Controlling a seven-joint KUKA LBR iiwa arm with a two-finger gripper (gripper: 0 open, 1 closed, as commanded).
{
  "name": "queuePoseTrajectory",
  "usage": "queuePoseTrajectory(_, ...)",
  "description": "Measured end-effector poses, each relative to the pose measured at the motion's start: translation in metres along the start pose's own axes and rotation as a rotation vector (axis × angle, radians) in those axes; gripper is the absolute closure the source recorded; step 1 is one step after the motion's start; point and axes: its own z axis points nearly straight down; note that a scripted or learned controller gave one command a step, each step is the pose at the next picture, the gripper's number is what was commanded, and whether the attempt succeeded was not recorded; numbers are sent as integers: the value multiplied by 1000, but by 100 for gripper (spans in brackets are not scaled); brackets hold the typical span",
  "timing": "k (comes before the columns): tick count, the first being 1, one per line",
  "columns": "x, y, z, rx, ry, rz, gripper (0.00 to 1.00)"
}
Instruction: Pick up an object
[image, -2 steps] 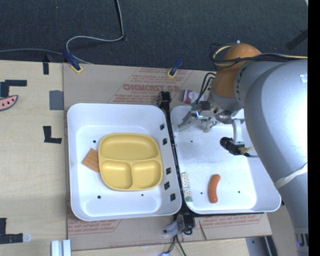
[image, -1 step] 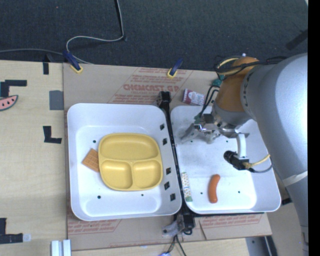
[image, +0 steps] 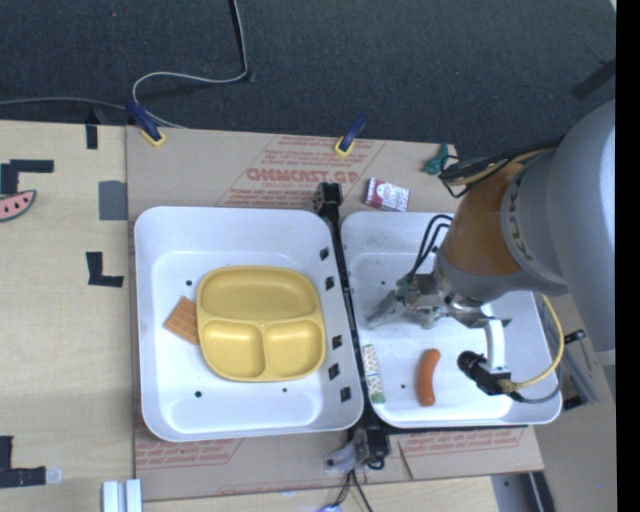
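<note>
The gripper (image: 388, 310) hangs low in the right bin (image: 380, 250), near its left wall; whether it is open or closed cannot be told. The arm hides the bin's right side. A sausage (image: 428, 377) lies below it, apart, with bare floor around. A packet (image: 372, 373) hugs the left wall. In the left bin (image: 152, 300), a plate (image: 262, 322) covers part of a cracker (image: 182, 320).

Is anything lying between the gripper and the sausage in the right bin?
Nothing visible does. The gripper is up and left of the sausage in the view, with bare floor of the right bin between them. A small packet lies by the bin's left wall, off that line.
</note>
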Motion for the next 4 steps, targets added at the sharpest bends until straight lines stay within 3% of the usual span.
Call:
queuePoseTrajectory(1,-7,53,0,-2,-1,-1,0)
queuePoseTrajectory(2,-8,53,-10,-3,-2,-1,100)
queuePoseTrajectory(3,-8,52,-9,-2,-3,-1,0)
queuePoseTrajectory(4,-4,29,0,-4,-2,-1,0)
